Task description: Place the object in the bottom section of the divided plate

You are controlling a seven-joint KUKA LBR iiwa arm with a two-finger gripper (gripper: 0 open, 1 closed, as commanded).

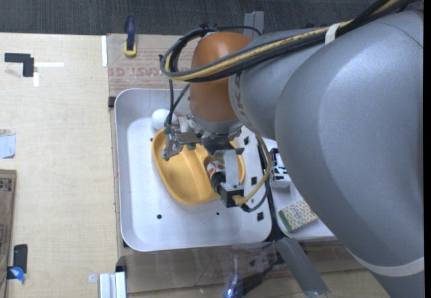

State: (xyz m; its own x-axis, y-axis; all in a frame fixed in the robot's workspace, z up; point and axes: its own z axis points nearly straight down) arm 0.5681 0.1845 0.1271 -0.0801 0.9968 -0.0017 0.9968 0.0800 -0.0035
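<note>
my gripper [202, 155] low over yellow divided plate [182, 179] in white bin [135, 209] | jaws hidden by wrist, can't tell | white ball [160, 117] at plate's upper-left edge, likely the object

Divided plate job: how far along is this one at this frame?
Done: the arm has reached into the white bin, its wrist directly above the yellow divided plate. In hand: the gripper sits low over the plate; I can't make out an object held there. A small white object lies beside the plate's upper edge. Left: nothing visibly rests in the plate's bottom section, so placement isn't confirmed.
</note>
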